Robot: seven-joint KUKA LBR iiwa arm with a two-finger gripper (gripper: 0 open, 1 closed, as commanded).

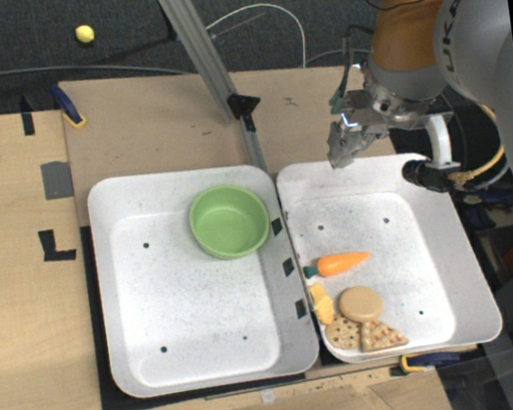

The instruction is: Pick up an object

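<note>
Waffle biscuits (369,334) and carrot (342,262) in right bin (452,248); tool (344,151) above, grip state unclear.

The light wooden tabletop (150,119) carries two shallow white bins set side by side and touching along their inner edges: the left bin (122,294) and the right bin (453,257). Black tape marks (52,244) and a grey patch (57,179) lie on the bare wood to the left. A slanted metal post (201,46) meets the tabletop behind the bins.
</note>
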